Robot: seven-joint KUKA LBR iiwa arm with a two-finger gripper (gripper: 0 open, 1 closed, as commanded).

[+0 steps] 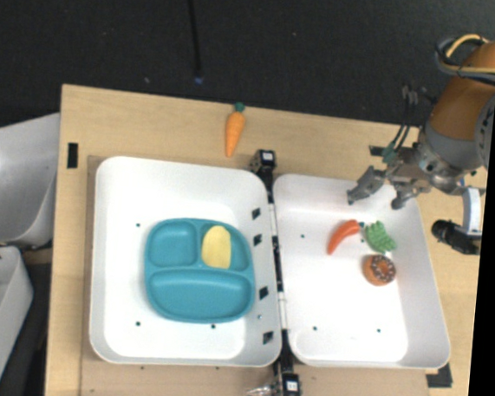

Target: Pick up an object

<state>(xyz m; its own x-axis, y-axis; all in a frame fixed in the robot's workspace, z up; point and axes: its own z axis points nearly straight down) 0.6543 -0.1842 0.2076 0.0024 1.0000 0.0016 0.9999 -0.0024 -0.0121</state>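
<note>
open, empty claw (380, 193) hangs at the right bin's (408, 339) far edge; red pepper (342, 235) just below; near half bare.

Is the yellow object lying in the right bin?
No, the yellow object lies in a compartment of the blue divided plate, which sits in the left bin.

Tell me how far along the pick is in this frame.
Nothing looks picked yet. The tool sits over the right bin's far edge with its fingers spread and nothing between them. The red pepper, green toy and donut lie in that bin. Descent, grasp and lift remain.
</note>
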